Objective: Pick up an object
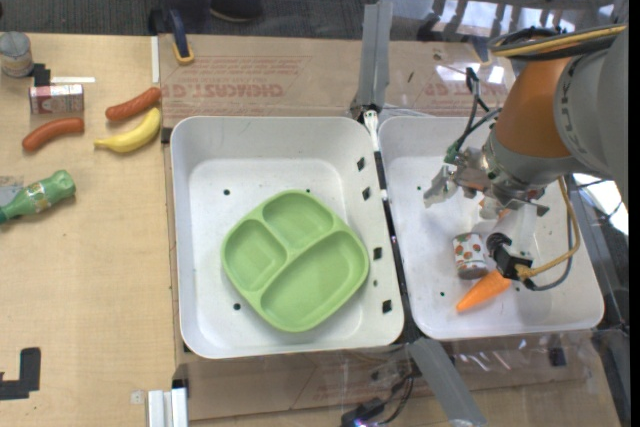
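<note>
Your arm comes in from the right and hangs over the right bin [430, 315], wrist bulk covering most of that bin's upper right. The gripper [468, 183] sits low over the bin floor, above and just beside the pickable items; I can't tell from this angle if it's released or clenched, and nothing shows in it. Candidate objects: a small can [470, 255] with a red-patterned label, upright or close to it, and a carrot [483, 292] lying flat just below it, tip pointing lower left. The two are near touching, so going for either likely nudges the other. Both lie mid-bin toward the front, so you have bare floor to their left for an approach, and less room on the right where the cables and a black connector [497, 248] dangle close to the can. The front rim is near the carrot; watch that wall on a low sweep. The left bin [190, 215] holds only a green divided plate [295, 260], lying flat, tilted diagonally, with clear margin to all walls. It's wide and shallow, probably a poor pinch target. The banana [132, 135], two sausages [132, 103] and the green bottle [38, 195] sit out on the bench, well apart from the bins, probably just spare props.
</note>
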Motion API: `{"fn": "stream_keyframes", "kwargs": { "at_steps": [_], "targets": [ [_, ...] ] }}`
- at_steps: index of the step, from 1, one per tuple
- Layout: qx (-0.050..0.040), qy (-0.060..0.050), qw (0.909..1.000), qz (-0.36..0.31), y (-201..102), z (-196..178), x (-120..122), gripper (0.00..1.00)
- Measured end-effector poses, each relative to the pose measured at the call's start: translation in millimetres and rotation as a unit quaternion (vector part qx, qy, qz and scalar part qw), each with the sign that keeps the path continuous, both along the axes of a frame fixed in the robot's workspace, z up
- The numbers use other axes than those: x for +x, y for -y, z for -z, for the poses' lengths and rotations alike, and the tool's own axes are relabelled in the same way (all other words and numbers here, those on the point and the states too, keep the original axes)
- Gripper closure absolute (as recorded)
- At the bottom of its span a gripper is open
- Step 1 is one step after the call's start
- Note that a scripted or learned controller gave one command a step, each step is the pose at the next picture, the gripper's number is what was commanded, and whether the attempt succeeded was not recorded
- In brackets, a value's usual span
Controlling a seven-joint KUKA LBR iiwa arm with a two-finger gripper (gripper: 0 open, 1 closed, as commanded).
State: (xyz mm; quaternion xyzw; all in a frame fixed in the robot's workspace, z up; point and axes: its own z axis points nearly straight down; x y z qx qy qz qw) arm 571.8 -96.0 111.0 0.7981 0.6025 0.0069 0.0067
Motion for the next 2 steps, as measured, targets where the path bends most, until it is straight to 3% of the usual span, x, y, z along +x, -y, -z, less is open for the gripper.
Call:
{"fn": "stream_keyframes", "kwargs": {
  "at_steps": [1, 2],
  "targets": [
    [0.0006, -0.01, 0.9998, -0.015, 6.9, 20.7, -69.4, 0.0],
    [0.0018, -0.015, 0.9998, -0.014, 7.0, 15.7, -70.9, 1.0]
  ]
}}
